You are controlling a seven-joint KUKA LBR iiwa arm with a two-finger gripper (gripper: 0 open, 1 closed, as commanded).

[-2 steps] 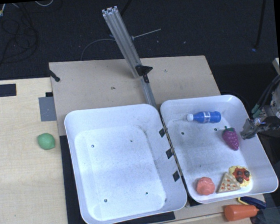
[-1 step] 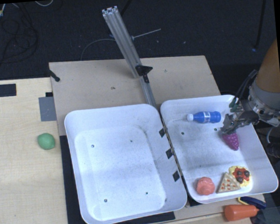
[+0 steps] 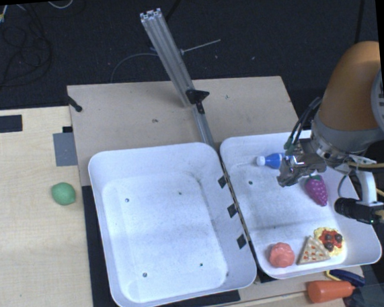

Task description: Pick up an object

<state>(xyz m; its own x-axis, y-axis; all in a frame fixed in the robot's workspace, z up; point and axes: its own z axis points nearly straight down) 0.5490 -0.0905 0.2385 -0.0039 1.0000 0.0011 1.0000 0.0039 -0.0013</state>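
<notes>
1. 2 white bins sit side by side on the desk (image 3: 47, 264). The right bin (image 3: 267, 230) holds a blue-and-white bottle (image 3: 270, 161), purple grapes (image 3: 316, 191), a red-pink lump (image 3: 281, 255) and a waffle slice (image 3: 322, 245).
2. The gripper (image 3: 294, 171) hangs low between the bottle and the grapes.
3. A green ball (image 3: 64, 193) lies on the desk beside the left bin (image 3: 162, 226).
4. Whether anything is gripped is unclear.

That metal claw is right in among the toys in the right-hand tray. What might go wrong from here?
The claw sits between the purple grapes and the blue bottle, so it might knock one aside rather than grip it. Both lie near the right bin's edge, and a nudge could push them against the wall.
</notes>
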